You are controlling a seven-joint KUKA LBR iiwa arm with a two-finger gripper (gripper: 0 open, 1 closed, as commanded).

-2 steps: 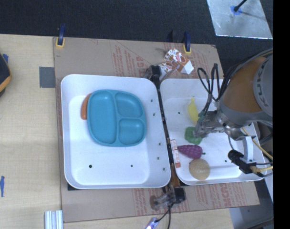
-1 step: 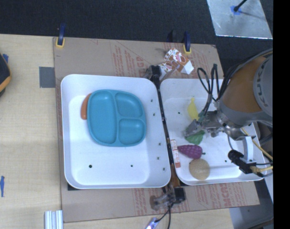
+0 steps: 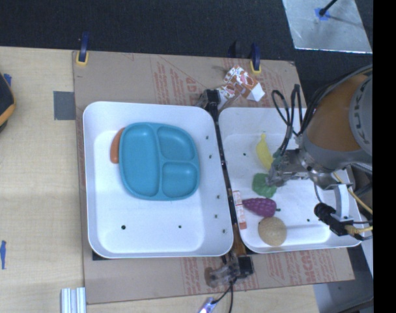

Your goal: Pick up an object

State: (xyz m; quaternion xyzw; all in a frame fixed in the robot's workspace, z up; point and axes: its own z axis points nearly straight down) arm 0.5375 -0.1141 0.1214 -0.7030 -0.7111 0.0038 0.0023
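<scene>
Right bin (image 3: pixel 296 238): green toy (image 3: pixel 263 185) lies directly beneath the gripper (image 3: pixel 278 175).

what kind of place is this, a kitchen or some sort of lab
Most likely a robot lab bench, not a kitchen. Two white bins sit clamped on cardboard, a grey arm with loose cables reaches over the right bin, and the food in it, such as the grapes, looks like plastic toys.

Even overhead light, soft shadows, mild glare on white bins (image 3: pixel 152 240), slightly soft focus
</scene>
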